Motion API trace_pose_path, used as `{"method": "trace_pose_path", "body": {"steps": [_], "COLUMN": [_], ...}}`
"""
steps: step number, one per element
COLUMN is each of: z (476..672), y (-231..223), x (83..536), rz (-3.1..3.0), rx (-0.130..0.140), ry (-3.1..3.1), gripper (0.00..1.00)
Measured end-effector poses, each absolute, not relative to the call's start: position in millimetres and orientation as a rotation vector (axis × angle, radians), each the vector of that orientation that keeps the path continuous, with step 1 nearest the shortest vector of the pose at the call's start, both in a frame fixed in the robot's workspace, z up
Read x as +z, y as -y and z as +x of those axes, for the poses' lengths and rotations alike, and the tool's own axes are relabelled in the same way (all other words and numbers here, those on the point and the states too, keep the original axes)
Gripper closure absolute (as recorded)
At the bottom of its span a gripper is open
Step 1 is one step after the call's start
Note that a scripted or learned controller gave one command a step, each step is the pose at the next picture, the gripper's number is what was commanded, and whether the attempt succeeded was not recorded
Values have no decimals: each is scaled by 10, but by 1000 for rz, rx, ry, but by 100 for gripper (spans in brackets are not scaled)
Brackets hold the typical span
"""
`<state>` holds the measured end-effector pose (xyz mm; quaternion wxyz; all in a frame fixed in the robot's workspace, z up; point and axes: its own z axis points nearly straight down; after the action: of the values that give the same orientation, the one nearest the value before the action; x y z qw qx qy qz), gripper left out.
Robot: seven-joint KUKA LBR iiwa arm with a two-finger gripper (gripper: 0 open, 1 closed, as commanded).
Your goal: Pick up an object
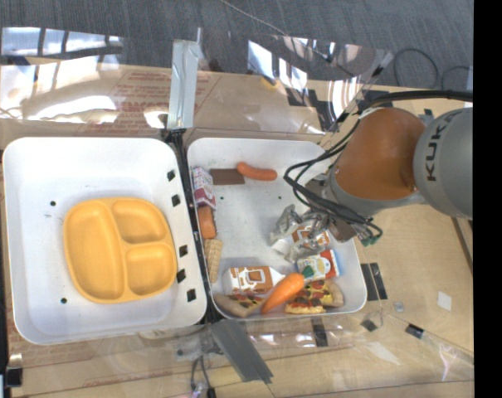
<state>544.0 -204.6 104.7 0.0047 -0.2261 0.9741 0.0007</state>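
My gripper [304, 226] reaches down into the right bin [259, 152] from the right, under the orange wrist band. Its fingertips sit among small items near the bin's right side: a crumpled silver wrapper [284, 220] and a small printed packet [307, 239]. A small carton with a green cap [317, 265] lies just below. Along the bin's front lie a carrot [281, 293], a pizza slice [315, 299] and a little house-printed box [249, 279]. A sausage [257, 172] rests near the back wall.
The left bin [26, 164] holds a yellow divided plate [118, 248]. A brown bar [226, 176], a wrapped snack [202, 187], a small sausage [207, 222] and a wafer cone [214, 259] lie along the right bin's left wall. Black cables loop near the wrist.
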Motion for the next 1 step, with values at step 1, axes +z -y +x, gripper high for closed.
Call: {"method": "trace_pose_path", "body": {"steps": [1], "z": [4955], "y": [2085], "x": [956], "rz": [-879], "rx": [-8], "ry": [-3003], "gripper": [100]}}
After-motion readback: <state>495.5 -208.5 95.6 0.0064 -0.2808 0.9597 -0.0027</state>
